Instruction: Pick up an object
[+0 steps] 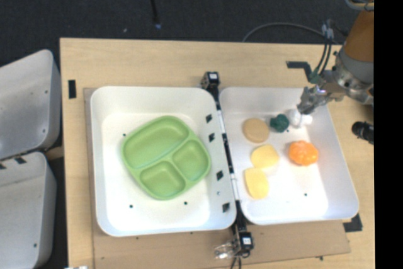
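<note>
Spread or pressed together: which of these the gripper [307,105] is cannot be told from the camera view, as its tip is blurred against the white floor. It is seen low over the far right part of the right bin [296,201], and nothing is visibly held in it.

Just beside its tip a small white piece [296,120] is found, touching or nearly touching a dark green piece [278,123]. A tan disc [255,130], two yellow pieces [264,156] and an orange ball [303,153] are spread nearby. A green divided plate [165,157] is kept in the left bin [107,205].

The white piece is judged the likely target. It is expected to be light and perhaps smooth, so it is best taken across its narrow middle, clear of its green neighbour, lest it be nudged aside.
</note>
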